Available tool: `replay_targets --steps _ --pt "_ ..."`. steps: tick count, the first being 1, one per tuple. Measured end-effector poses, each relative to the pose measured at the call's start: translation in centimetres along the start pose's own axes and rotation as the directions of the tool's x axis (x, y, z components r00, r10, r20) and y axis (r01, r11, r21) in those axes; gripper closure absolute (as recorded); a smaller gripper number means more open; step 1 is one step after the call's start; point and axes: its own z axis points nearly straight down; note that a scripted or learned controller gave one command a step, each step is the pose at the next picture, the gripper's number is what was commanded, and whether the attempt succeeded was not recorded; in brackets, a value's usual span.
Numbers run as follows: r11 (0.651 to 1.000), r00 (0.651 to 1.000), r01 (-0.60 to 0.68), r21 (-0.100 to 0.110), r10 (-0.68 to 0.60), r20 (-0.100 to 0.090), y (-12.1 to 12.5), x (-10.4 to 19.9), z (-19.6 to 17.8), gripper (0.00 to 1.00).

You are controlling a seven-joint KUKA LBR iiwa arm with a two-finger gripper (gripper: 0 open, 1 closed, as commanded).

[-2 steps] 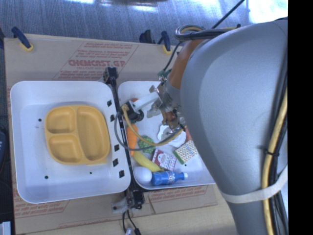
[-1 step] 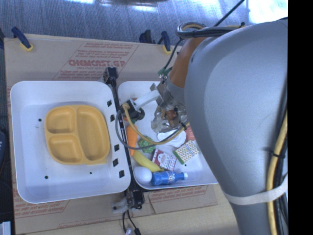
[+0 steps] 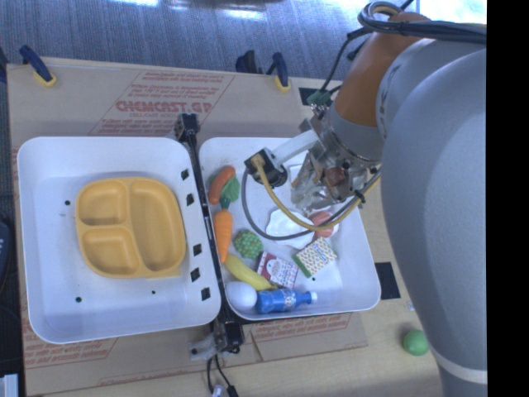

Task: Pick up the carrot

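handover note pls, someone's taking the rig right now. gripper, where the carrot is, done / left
Gripper: over the right bin's far right part, apart from the carrot; fingers can't be read from this view, nothing visibly held.
Carrot: lying in the right bin against its left wall, near the divider, just below an orange-and-green toy vegetable and left of a green bumpy toy.
Other clutter nearby: banana, white egg, blue bottle.
Left bin has the yellow divided plate.
Done: nothing yet, carrot not picked.
Left: move the gripper left across the bin to the carrot, grasp, lift.
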Motion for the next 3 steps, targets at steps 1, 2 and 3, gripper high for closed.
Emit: replay_targets --steps 1,2,3 --pt "1.0 1.0 0.012 0.001 -0.012 0.002 5.5 -7.5 7.2 1.0" --pt "1.0 1.0 0.013 0.001 -0.013 0.001 5.4 -7.4 7.2 0.0" --pt "1.0 1.0 0.031 0.002 -0.031 0.003 0.1 -3.5 10.3 0.0"
